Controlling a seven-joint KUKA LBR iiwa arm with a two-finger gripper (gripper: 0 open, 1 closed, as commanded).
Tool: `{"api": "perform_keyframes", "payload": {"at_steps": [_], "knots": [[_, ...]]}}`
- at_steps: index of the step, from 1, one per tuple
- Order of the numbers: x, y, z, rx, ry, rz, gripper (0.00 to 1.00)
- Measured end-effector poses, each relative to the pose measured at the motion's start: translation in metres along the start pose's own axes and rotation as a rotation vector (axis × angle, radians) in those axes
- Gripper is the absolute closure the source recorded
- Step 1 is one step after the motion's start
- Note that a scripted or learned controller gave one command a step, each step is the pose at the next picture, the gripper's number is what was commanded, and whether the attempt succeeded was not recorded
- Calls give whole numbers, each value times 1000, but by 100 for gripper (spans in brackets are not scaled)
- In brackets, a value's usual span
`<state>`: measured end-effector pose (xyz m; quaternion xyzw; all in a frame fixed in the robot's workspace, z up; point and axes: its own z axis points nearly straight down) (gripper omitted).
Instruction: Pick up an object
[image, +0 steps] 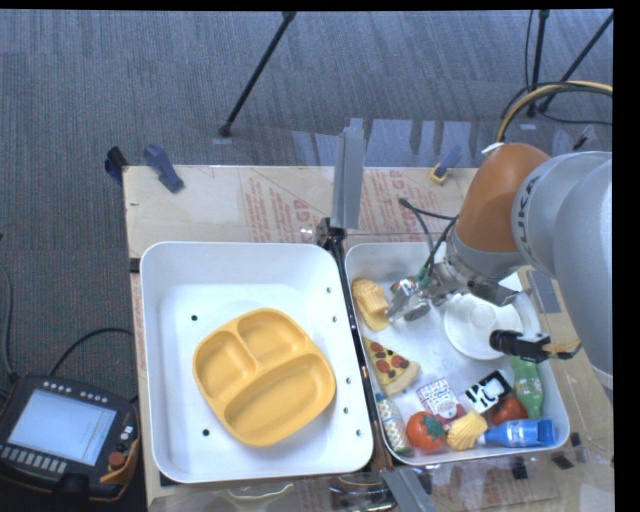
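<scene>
Arm reaching into the right bin (560, 395), hand (408, 300) low among the toys.

Red print on the bench (230, 205) behind the bins is mirrored and too faint to read; a small red-and-white packet (438, 394) and a black-and-white card (487, 389) carry marks too small to make out. The hand sits near the right bin's back left corner, just beside a yellow corn-like piece (370, 303); whether its fingers are open or closed cannot be told, and nothing shows between them. A white bowl (478, 330) lies just to its right, a pizza slice (390, 365) nearer the front. Along the front edge crowd a tomato (427, 431), a blue bottle (517, 433) and a green bottle (528, 386). The left bin (165, 300) holds a yellow divided plate (263, 375).
</scene>
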<state>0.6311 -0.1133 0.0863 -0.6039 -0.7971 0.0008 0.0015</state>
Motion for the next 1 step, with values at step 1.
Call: {"api": "perform_keyframes", "payload": {"at_steps": [1], "knots": [[0,0,-9,2,1,-1,100]]}}
